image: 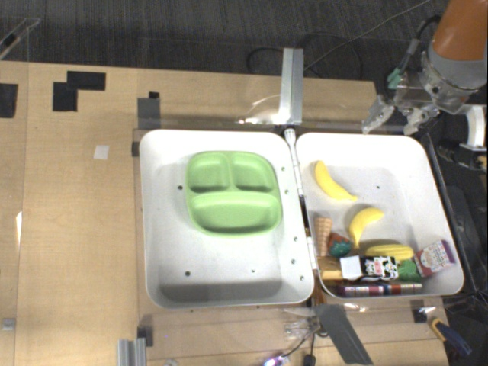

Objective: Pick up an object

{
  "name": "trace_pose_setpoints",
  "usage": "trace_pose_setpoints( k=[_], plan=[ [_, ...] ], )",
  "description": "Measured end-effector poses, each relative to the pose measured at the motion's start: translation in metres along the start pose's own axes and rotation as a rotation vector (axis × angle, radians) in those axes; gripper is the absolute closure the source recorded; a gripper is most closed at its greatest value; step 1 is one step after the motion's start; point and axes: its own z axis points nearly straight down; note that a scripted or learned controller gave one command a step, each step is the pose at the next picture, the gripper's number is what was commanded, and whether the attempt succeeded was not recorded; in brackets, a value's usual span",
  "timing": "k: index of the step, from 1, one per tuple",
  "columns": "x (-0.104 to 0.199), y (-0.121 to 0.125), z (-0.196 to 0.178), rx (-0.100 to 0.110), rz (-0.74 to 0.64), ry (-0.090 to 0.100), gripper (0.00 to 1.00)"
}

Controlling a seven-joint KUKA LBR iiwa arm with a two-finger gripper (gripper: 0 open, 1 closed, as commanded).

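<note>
Two curved yellow plastic bananas lie in the right shallow white bin (pixel 427 166): the upper banana (pixel 332 182) runs long-axis from upper left to lower right, the lower banana (pixel 364 223) tilts the other way. The two-finger gripper (pixel 396 117), fingers spread and holding nothing, hangs over the bin's far rim, well apart from both

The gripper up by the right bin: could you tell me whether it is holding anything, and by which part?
Nothing is held. The gripper hangs open above the right bin's far rim, with nothing between its fingers.
</note>
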Motion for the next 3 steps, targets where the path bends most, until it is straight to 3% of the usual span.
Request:
trace_pose_setpoints(
  k=[1,2,3],
  plan=[
    [0.025,0.017,0.185,-0.003,-0.138,0.000,0.00],
    [-0.013,-0.057,0.190,-0.011,-0.180,-0.003,0.00],
    [-0.008,-0.031,0.169,-0.001,-0.212,0.000,0.00]
  ],
)
